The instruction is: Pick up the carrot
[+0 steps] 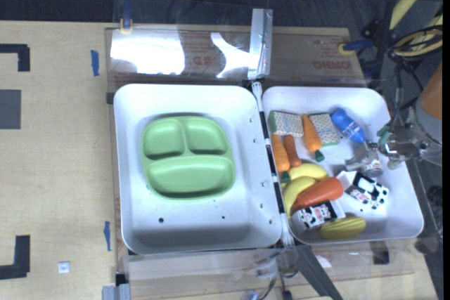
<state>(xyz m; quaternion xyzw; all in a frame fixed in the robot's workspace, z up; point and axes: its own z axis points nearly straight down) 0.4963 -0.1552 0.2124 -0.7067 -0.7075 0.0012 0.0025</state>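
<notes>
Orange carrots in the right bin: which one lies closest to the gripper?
The big orange carrot beside the yellow banana; the two slimmer carrots lie farther left of the gripper.

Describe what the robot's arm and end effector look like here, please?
At the right edge, the end effector is a small cluster of silvery-grey metal parts with dark fittings, seen above the right white bin. Behind it, a blurred grey and orange stretch of the arm enters from the right.
</notes>
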